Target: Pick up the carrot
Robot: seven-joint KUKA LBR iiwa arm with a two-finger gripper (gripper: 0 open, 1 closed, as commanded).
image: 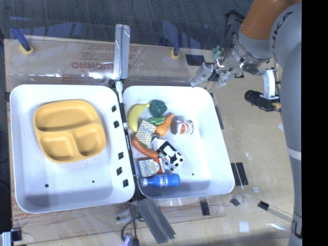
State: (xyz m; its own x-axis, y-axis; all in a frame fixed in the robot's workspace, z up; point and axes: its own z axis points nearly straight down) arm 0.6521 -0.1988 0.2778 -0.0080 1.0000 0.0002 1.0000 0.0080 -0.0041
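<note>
Nearest, in the right-hand shallow white plastic bin (218, 137), lie a glossy blue bottle (161, 180) and a black-and-white patterned block (172, 155). Just beyond them the small orange plastic carrot with a green top (163, 125) rests untouched among a smooth yellow banana (134, 116) and a small printed can (183, 127), so the pick has not begun. The moulded yellow sectioned tray (69, 129) sits in the left-hand white bin (66, 188). Farthest, the metal pincer (211, 75) hovers past the bin's far corner, seemingly released and holding nothing.
</note>
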